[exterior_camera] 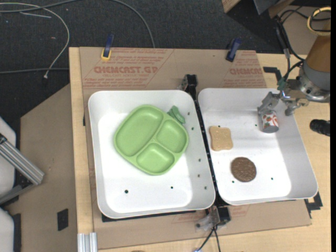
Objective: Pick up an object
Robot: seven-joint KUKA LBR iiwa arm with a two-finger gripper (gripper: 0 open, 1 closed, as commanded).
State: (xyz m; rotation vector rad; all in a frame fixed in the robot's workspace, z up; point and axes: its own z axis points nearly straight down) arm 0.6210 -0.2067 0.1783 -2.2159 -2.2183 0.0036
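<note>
My gripper (273, 109) hangs over the far right part of the right bin (294, 188), at the end of the grey arm with its orange band. A small red and white can-like object (270, 122) sits right at the gripper's tip; whether it is gripped or merely lies beneath is unclear. A tan bread-like slice (221, 138) lies near the right bin's left wall. A round brown patty (243, 169) lies in front of the slice. A green divided plate (151, 139) rests in the left bin (110, 193), with a small dark green piece (177, 114) at its far right rim.
Both bins sit on a cardboard sheet (131, 67) held by blue clamps (108, 44) at the back. Black clips (189, 82) join the bins at the middle seam. Cables (294, 46) run down to the arm at the upper right.
</note>
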